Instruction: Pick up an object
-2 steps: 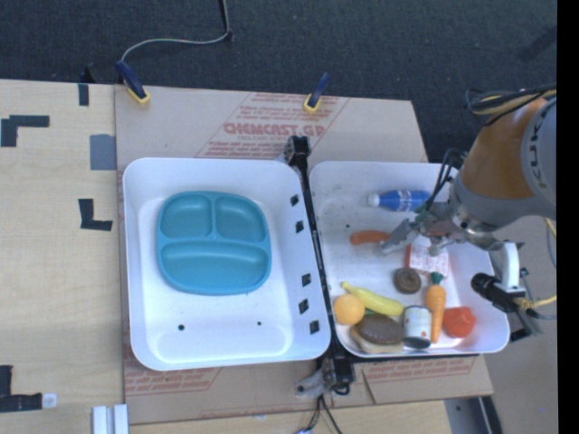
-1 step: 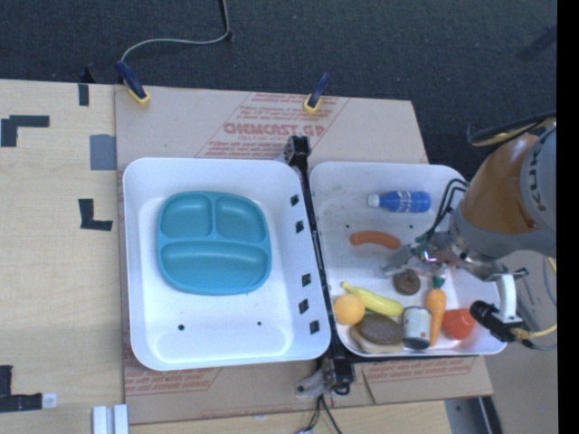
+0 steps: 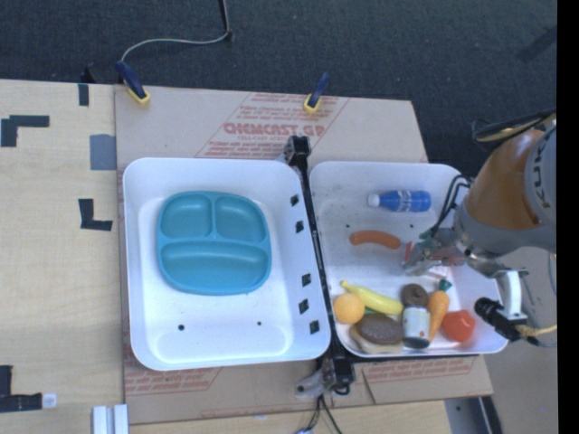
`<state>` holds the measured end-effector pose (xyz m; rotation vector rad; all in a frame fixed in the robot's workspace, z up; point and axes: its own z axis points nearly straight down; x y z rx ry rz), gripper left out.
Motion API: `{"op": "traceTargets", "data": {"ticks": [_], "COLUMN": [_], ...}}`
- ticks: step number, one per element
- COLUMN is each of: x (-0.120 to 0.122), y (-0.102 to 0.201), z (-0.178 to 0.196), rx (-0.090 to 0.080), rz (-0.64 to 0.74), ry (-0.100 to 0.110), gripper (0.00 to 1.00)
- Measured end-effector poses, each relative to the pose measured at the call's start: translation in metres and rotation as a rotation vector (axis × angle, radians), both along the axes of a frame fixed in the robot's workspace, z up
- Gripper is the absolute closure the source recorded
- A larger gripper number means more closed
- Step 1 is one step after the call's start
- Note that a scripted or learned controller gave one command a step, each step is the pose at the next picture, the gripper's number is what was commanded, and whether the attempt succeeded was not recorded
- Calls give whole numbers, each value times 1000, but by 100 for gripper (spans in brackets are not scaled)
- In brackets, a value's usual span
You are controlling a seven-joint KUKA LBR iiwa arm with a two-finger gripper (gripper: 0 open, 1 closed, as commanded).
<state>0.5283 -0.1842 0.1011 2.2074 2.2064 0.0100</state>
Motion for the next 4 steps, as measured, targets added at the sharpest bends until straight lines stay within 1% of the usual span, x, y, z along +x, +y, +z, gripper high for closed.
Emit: {"op": "traceTargets", "data": {"ticks": [1,2,3,4], "x": [25,57,51,42], "y": [0,4,8,-10], "z": [83,65,58,53], "rx": [9,10,9,9], "rz": [1,2,0,1], "ry": [18,20,20,21], "gripper": [100,100,100,100]}}
